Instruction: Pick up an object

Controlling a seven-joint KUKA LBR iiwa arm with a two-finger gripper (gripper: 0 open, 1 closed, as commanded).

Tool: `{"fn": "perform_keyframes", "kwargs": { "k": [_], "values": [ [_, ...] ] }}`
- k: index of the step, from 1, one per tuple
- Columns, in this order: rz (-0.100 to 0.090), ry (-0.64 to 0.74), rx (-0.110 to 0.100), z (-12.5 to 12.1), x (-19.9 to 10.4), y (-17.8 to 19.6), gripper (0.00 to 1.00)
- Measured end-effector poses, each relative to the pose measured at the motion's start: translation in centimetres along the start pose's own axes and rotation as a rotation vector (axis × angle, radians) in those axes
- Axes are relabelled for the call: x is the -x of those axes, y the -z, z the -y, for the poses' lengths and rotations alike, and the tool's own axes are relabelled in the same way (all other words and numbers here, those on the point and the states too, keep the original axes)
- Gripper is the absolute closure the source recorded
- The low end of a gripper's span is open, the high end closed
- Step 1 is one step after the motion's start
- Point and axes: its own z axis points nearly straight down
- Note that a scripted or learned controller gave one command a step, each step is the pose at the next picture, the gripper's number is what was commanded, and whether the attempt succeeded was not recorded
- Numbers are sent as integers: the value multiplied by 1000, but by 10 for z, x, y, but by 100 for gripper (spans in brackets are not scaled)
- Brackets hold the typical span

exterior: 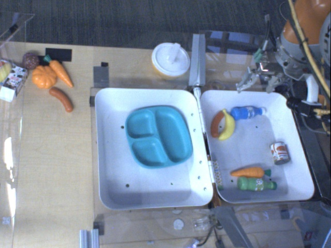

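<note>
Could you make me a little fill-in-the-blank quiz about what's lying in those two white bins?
1. The blue divided tray lies in the ____ bin.
2. The banana lies right beside the ____ bottle, near the right bin's far edge.
3. The carrot lies just above the ____ bottle in the picture.
4. The small can lies near the right bin's ____ wall.

Missing words: left; blue; green; right.

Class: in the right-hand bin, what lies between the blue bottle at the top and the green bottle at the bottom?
In the camera view, bare white bin floor, then the carrot lying just above the green bottle; the blue bottle sits well above both.
</note>
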Motion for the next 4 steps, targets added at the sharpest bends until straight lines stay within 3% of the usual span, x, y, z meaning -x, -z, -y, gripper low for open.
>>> {"fn": "perform_keyframes", "kwargs": {
  "k": [1,2,3,4],
  "values": [
    [0,1,4,-8,-7,-164,0],
    [1,57,8,41,-8,-183,0],
    [3,58,16,39,-7,-171,100],
    [0,-58,1,52,-45,-86,100]
  ]
}}
